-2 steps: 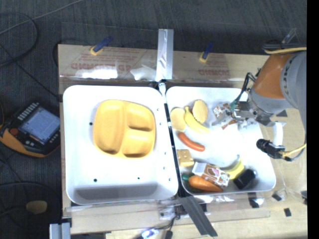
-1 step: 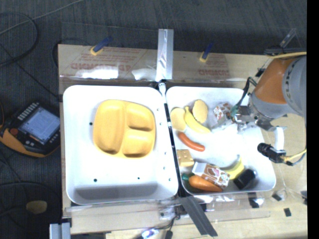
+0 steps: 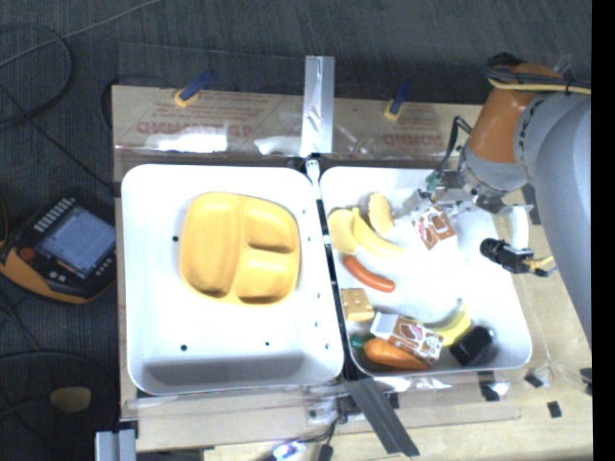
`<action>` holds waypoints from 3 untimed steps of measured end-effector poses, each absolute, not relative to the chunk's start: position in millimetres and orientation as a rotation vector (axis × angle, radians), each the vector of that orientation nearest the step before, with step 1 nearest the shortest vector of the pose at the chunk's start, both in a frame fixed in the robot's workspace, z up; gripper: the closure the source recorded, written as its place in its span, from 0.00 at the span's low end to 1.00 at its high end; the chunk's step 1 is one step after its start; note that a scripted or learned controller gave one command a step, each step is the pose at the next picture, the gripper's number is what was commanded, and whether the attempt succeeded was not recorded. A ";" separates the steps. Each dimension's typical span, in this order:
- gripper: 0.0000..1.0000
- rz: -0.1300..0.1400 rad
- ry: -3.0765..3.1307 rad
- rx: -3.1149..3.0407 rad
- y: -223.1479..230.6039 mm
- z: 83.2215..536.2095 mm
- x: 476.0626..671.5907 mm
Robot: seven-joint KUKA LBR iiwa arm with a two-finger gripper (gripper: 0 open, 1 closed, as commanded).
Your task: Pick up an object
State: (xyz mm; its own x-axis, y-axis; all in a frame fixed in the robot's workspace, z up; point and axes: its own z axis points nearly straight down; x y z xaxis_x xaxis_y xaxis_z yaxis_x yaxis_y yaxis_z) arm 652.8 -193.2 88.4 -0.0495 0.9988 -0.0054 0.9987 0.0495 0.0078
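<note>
My gripper (image 3: 434, 198) hangs over the back right part of the right bin (image 3: 509, 305), below the arm's orange band (image 3: 495, 128). A small red-and-white carton (image 3: 436, 229) lies tilted just under and in front of it; I cannot tell whether they touch. Left of the gripper lie yellow bananas (image 3: 368, 229), and in front of them a red sausage (image 3: 370, 275). Along the bin's front are a tan block (image 3: 356, 303), an orange carrot (image 3: 392, 355), a patterned box (image 3: 413, 335), a yellow-green piece (image 3: 454, 322) and a black object (image 3: 471, 345).
The left bin (image 3: 154, 353) holds a yellow compartment tray (image 3: 238, 248). A metal post (image 3: 318, 104) stands behind the divider between the bins. A black and yellow part (image 3: 509, 254) juts over the right bin's right side. A handheld pendant (image 3: 67, 248) lies on the floor at left.
</note>
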 end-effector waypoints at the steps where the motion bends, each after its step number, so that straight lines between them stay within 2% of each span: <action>1: 1.00 -0.004 2.269 2.155 -193.5 98.4 653.1; 2: 1.00 -0.003 2.272 2.169 -108.6 210.1 660.2; 3: 1.00 -0.004 2.508 1.893 -100.6 150.3 634.9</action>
